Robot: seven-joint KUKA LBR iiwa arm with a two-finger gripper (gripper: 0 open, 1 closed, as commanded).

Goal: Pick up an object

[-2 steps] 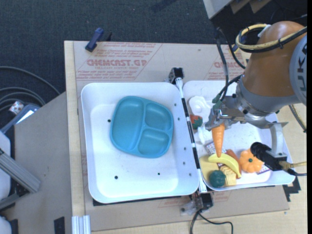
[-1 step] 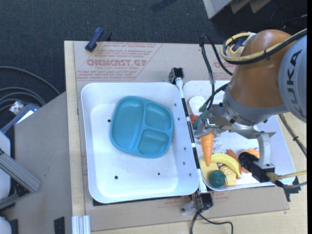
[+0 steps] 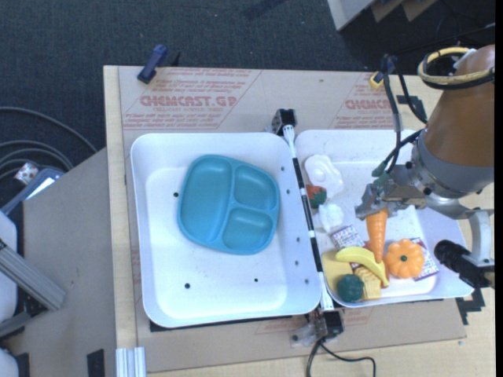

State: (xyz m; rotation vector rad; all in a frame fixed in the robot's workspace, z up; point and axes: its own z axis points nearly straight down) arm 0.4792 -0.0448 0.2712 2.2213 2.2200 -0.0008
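Your carrot (image 3: 376, 232) sits in the right bin (image 3: 357, 144), upright-ish, orange, its top end right at the gripper (image 3: 383, 203). Gripper is directly above the carrot's upper end, but whether its fingers clamp it or how wide they stand, you cannot tell from this angle; the wrist hides them. Just right of the carrot lies a small orange pumpkin (image 3: 405, 258), touching or nearly so. Below-left of it you have a yellow banana (image 3: 363, 259), with a dark green round item (image 3: 351, 287) at the bin's near corner. A white crumpled piece (image 3: 324, 173) and a small wrapped packet (image 3: 343, 235) lie left of the carrot, toward the divider. Arm (image 3: 464, 124) comes in from the right, orange band over grey. Left bin (image 3: 149, 234) holds a blue divided plate (image 3: 229, 204), flat, well apart from the gripper.
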